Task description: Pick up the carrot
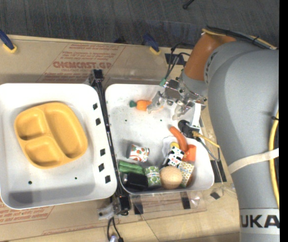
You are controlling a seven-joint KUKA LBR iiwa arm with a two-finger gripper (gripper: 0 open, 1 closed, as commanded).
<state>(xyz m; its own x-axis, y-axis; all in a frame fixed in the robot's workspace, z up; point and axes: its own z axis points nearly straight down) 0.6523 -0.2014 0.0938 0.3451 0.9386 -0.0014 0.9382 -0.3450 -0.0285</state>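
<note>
Orange with a green tip is being shown by the carrot (141, 105); yellow by the divided tray (50, 133); white by both bins (2, 135); black-and-white patches by a small toy (173, 157); grey with an orange band by the arm (234, 84).

Two white bins (48, 195) under me, one yellow divided tray (50, 133) in the left bin, one small carrot (141, 105) far in the right bin, one printed cup (138, 153), one tan ball (170, 177) nearest, one gripper (171, 102) of mine.
</note>
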